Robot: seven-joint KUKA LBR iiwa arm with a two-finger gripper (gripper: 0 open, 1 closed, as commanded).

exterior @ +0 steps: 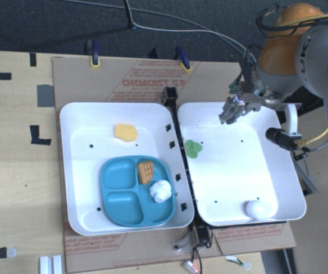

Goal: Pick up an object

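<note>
Closest thing to grab is the green object (193, 148), sitting on the floor of the right bin (278, 178) hard against its left wall, about mid-frame. From where I'm driving, the gripper (231, 114) hangs over that bin's upper edge, so the green piece lies down and to the left of it, near but clearly apart. Can't tell how the gripper is set. The white ball (259, 208) sits well off, lower right.
</note>
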